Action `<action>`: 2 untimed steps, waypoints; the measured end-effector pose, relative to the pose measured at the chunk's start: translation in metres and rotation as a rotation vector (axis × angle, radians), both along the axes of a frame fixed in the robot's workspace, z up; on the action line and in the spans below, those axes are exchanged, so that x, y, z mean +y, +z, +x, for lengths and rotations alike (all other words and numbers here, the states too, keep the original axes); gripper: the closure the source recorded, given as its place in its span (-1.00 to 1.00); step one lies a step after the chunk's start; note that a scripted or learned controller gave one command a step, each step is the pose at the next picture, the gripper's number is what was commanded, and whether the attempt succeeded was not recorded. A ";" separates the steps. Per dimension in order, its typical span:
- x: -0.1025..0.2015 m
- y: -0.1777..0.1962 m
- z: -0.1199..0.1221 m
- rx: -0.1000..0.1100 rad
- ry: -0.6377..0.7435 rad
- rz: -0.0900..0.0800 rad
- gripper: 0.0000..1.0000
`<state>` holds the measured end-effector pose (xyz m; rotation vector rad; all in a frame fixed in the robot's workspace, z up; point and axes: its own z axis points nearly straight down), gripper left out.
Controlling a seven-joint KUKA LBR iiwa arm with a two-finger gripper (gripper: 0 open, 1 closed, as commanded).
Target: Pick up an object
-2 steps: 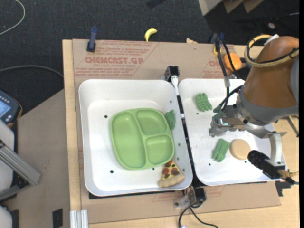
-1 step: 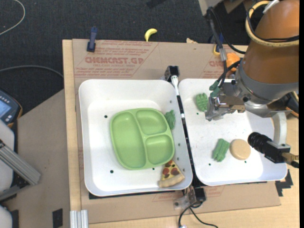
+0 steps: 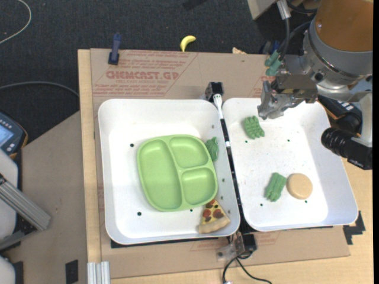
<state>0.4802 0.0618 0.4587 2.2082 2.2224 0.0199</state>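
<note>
Two white bins sit side by side on a cardboard-covered bench. The left bin (image 3: 112,158) holds a green divided plate (image 3: 176,171), a small green toy (image 3: 212,148) touching the plate's right edge, and a toy pizza slice (image 3: 212,216) at the bin's near right corner. The right bin (image 3: 331,188) holds a green toy (image 3: 254,127) near its far left corner, plus another green piece (image 3: 275,186) touching a tan round (image 3: 299,186) toward the near side. The gripper (image 3: 267,111) hangs over the right bin's far left corner, just beside and above the first green toy; nothing is seen between its fingers, and how far they are parted cannot be told. A banana (image 3: 188,42) lies on the dark floor beyond the bench, and a blue clip (image 3: 114,49) grips the cardboard's far edge.
</note>
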 end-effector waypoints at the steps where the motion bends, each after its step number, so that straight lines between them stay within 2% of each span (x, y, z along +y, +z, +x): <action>1: -0.035 0.081 0.000 0.004 -0.009 -0.003 1.00; 2: -0.074 0.077 -0.001 0.014 -0.011 -0.004 1.00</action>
